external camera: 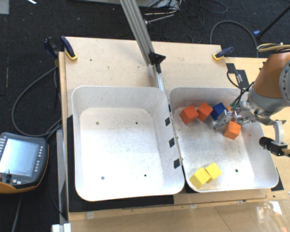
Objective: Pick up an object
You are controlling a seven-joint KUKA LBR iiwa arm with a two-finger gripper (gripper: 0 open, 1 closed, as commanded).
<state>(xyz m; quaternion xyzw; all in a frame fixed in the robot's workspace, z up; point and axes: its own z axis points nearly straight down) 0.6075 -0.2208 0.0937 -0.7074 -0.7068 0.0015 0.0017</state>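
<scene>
Tool: the tool (224, 120) sits low in the right bin (261, 175), reaching in from the right; whether it is apart or together I cannot tell — it is too small and cluttered.
Nearest object: an orange block (232, 129) just beside the tool, likely the target; no grip is visible.
Cluster: blue block (218, 110) and two more orange blocks (195, 113) close by — crowding makes a clean grasp harder.
Farther out: two yellow blocks (206, 174) touching, near the bin's front edge.
Left bin (87, 100): probably the drop side.
Table (116, 62): carries both bins.

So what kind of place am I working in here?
Most likely a robotics lab test bench, not a factory line. Two shallow white bins sit on a clamped wooden board, coloured blocks like the yellow ones serve as test objects, and a teach pendant lies on the floor.
</scene>
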